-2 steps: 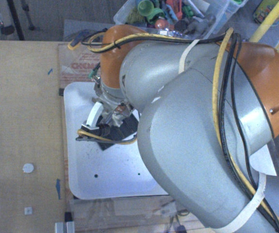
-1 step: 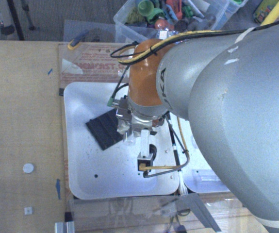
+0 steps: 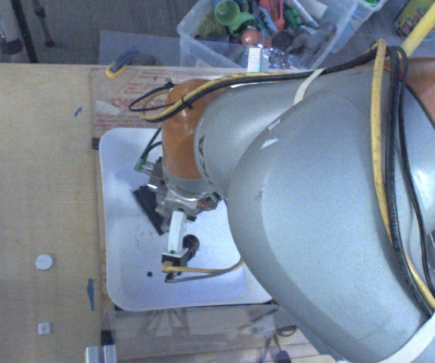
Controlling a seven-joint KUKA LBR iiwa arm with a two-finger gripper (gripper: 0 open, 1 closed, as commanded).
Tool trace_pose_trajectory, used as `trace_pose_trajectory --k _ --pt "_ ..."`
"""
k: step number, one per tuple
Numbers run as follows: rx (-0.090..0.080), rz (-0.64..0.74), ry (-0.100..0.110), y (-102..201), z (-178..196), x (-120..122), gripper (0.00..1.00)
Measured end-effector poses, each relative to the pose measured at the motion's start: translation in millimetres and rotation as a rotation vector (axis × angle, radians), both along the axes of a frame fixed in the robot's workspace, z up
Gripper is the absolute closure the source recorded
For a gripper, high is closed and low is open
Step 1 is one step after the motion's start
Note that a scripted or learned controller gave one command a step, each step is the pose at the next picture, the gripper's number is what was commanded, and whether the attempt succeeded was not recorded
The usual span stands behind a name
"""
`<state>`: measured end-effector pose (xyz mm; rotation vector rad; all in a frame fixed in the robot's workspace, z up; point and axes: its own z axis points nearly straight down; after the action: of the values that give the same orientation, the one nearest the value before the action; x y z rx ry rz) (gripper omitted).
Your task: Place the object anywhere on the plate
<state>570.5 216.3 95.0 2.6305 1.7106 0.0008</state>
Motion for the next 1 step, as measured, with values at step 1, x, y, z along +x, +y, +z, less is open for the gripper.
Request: trace_pose_trajectory --k 1 --pt "-0.004 0.362 -0.016 0.4 0.6 -9.4 1.0"
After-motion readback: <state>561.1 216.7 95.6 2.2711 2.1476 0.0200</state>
